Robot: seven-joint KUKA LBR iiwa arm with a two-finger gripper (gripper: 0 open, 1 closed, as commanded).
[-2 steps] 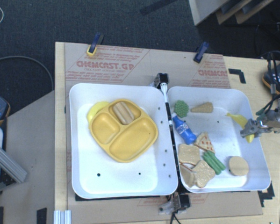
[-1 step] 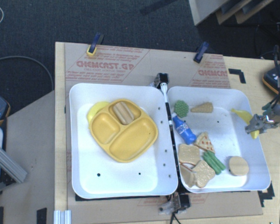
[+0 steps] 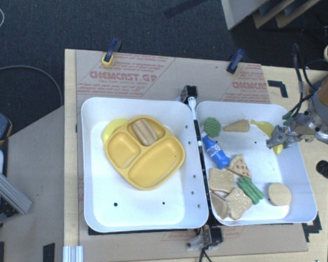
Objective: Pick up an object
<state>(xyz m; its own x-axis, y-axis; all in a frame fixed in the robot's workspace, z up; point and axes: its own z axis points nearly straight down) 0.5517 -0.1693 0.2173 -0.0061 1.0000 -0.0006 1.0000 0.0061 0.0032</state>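
Yellow tray, blue bottle, green broccoli (white bins)

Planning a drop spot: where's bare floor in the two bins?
Left bin: bare strip along the near wall, in front of the yellow divided plate. Right bin: bare middle between blue bottle and gripper. Crowded: crackers and green beans near-left.

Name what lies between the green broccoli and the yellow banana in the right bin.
In the camera view, a tan wedge-shaped piece lies between the broccoli and the banana.
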